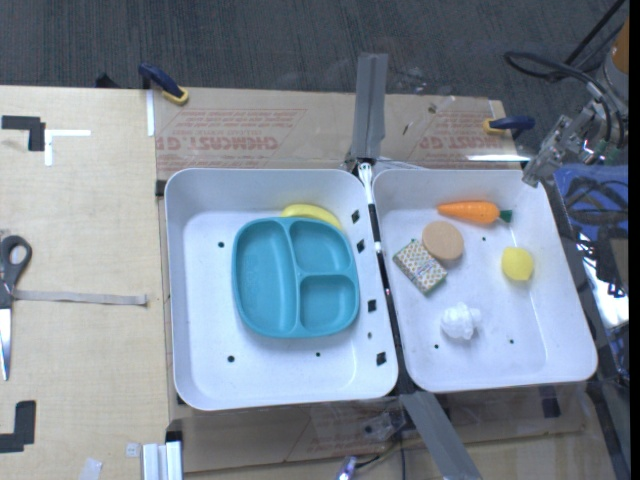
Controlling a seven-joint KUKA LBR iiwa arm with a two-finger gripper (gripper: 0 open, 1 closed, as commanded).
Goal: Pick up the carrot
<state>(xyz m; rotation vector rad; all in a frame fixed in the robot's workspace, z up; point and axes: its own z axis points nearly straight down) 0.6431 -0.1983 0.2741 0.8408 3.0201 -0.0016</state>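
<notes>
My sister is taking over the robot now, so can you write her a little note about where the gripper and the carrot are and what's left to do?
Gripper: at the right bin's far right corner, above the rim, holding nothing.
Carrot: lies in the right bin near its far wall, green tip pointing right. A tan round piece sits just in front, a yellow ball to its right.
Done: nothing yet, carrot untouched.
Left: move over the carrot, go down, grab it, lift.
</notes>
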